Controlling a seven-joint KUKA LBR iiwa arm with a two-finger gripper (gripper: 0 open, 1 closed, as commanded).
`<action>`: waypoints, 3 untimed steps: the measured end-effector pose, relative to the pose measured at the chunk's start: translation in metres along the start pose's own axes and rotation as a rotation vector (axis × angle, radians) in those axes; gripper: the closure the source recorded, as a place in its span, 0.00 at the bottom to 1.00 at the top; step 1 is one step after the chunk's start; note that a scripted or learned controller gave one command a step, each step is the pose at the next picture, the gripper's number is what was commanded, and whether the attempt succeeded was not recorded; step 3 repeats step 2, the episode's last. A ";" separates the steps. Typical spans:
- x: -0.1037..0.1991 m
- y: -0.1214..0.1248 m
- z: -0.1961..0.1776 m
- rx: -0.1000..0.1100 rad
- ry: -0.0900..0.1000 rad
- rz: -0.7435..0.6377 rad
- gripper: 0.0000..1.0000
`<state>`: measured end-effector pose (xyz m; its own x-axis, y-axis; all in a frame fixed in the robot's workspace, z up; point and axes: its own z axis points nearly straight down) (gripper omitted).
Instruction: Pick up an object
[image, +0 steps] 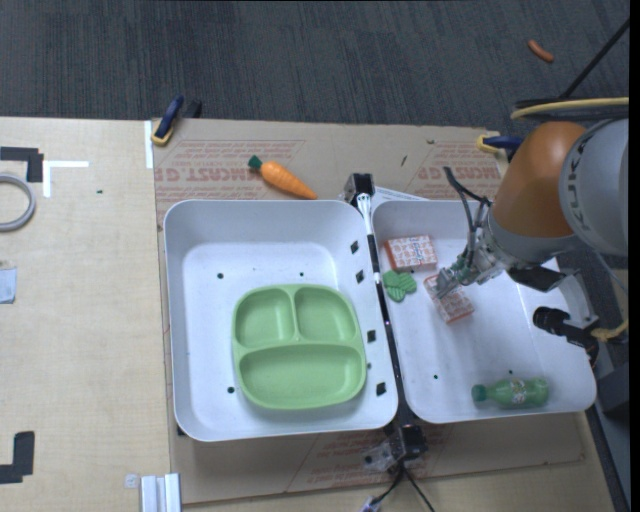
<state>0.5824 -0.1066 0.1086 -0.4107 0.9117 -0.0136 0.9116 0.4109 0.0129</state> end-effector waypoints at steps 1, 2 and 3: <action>0.058 0.012 -0.097 0.013 0.012 0.139 1.00; 0.058 0.012 -0.097 0.013 0.011 0.138 0.00; 0.058 0.012 -0.097 0.013 0.011 0.138 0.00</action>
